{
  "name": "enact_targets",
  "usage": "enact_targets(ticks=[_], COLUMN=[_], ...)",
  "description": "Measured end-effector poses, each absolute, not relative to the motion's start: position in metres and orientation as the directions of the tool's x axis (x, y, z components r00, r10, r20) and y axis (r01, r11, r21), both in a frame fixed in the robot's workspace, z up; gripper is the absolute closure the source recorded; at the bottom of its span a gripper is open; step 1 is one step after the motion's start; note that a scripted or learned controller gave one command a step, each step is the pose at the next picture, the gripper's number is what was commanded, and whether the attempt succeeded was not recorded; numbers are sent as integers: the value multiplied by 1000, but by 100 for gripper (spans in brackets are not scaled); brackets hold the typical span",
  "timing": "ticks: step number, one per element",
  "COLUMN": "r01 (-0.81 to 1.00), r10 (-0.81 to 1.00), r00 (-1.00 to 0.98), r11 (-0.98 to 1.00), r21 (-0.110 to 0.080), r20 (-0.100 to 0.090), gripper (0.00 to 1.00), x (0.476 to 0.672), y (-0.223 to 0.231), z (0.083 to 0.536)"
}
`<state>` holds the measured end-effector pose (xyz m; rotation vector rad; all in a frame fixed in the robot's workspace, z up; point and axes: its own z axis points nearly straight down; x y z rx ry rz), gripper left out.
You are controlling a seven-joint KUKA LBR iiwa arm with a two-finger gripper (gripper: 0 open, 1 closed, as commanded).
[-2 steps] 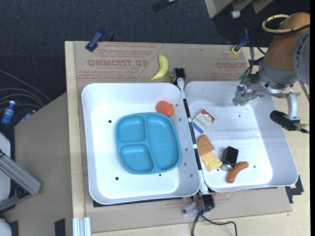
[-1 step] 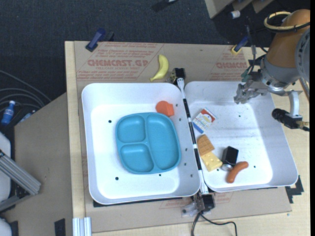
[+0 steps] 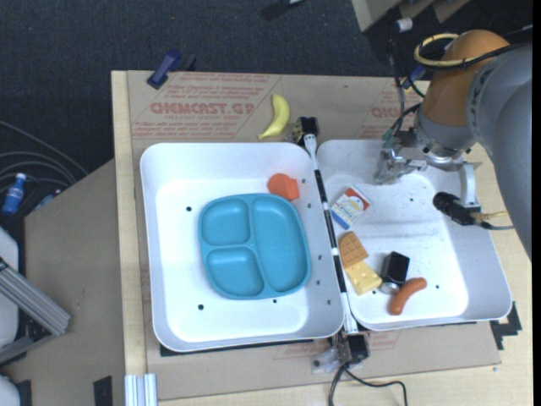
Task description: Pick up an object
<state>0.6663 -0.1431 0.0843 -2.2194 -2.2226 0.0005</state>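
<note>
From my seat, nearest the camera I see the right bin (image 3: 482,299) holding a small cluster at its six o'clock side: a reddish sausage (image 3: 406,294), a black block (image 3: 395,266) just at its eleven o'clock, and a yellow cheese wedge (image 3: 363,277) touching a tan cracker (image 3: 352,248) right against the divider between the bins. Farther up, at about ten o'clock in that bin, lies a small white card with a red and blue print (image 3: 349,205).

The left bin (image 3: 165,227) carries a blue divided plate (image 3: 254,245) in its middle, and an orange piece (image 3: 284,186) sits just off the plate's one o'clock corner.

Farther back, the gripper (image 3: 390,169) hangs over the right bin's twelve o'clock end, well apart from the cluster of objects; nothing shows between its fingers, and I cannot tell how wide the jaws stand. The grey arm (image 3: 499,117) with its orange band (image 3: 456,79) comes in from three o'clock.

Beyond the bins, a yellow banana (image 3: 275,117) rests on the board (image 3: 203,108), and a blue item (image 3: 162,69) lies at the board's far eleven o'clock edge.
</note>
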Motion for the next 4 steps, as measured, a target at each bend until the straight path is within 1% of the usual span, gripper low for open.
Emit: enact_targets(ticks=[1,2,3,4], r01=[1000,1000,1000,1000], r10=[1000,1000,1000,1000], r00=[-1,-2,-2,-1], r11=[1,2,2,1], r21=[0,3,2,-2], r20=[0,-1,-1,2], gripper=[0,100,0,0], x=[667,667,667,666], y=[-143,-143,-143,-98], z=[85,96,95,85])
